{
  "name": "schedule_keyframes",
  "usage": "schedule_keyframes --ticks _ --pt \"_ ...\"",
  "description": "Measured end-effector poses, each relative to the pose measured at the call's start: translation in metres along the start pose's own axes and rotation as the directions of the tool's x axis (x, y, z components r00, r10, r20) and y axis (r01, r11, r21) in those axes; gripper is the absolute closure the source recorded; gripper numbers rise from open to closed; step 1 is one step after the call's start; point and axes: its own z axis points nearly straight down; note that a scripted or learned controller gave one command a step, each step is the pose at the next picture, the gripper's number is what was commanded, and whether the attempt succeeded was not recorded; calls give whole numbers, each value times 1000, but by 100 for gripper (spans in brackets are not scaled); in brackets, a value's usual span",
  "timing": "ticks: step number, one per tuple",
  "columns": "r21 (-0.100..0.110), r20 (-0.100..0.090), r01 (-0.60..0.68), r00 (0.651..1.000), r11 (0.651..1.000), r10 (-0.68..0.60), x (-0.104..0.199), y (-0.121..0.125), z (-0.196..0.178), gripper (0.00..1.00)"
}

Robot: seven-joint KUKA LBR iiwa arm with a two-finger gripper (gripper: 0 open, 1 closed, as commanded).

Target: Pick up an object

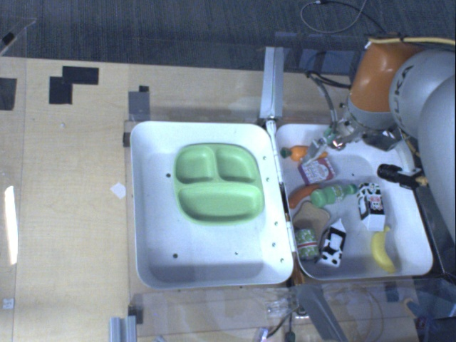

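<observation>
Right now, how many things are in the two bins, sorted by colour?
Green: 3, a divided tray in the left bin, a bottle, a small can
Orange: 2, a carrot-like piece, a longer piece
Yellow: 1, banana
Black and white: 2, cartons and
Maroon: 1, packet
Tan: 1, slice
Total: 10

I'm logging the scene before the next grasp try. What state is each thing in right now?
Green tray: lying flat in the left bin.
Banana: lying in the right bin.
Green bottle: on its side.
Two cow-print cartons: lying loose.
Gripper: low over the right bin's far side.
</observation>
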Motion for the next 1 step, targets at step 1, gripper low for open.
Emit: schedule_keyframes --ticks 1 --pt "1 -23 -177 984 984 177 39 18 -83 0"
